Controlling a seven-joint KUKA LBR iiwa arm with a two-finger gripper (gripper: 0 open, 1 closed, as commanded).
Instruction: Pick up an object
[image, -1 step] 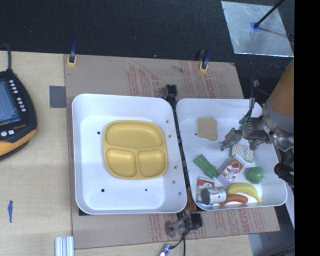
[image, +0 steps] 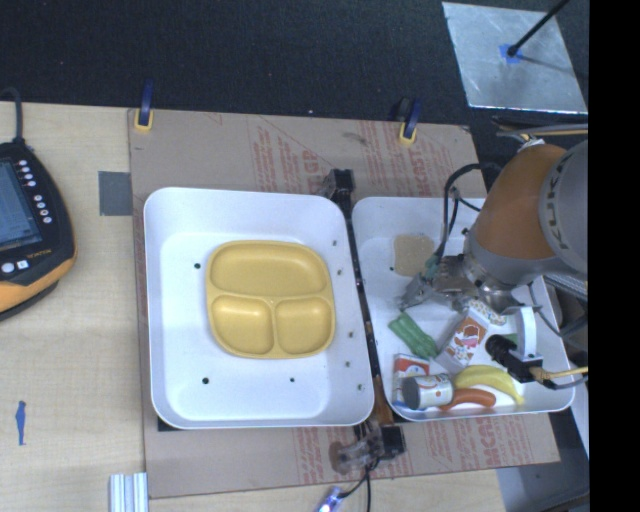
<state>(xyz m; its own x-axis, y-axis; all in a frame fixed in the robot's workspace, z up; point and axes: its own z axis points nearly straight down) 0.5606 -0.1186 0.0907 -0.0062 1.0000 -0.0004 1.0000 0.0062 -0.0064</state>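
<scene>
Two bins sit side by side on a cardboard sheet (image: 300, 150) laid over the counter (image: 70, 400). The left bin (image: 165, 300) holds a three-compartment tray (image: 270, 297) at its centre. The right bin (image: 380, 230) lies at 3 o'clock of it. A banana (image: 487, 381), a can (image: 428, 391) and a small carton (image: 465, 340) cluster toward its 6 o'clock edge. A teach pendant (image: 25, 235) rests at the counter's 9 o'clock side. The arm (image: 520, 215) overhangs the right bin from 3 o'clock.
</scene>
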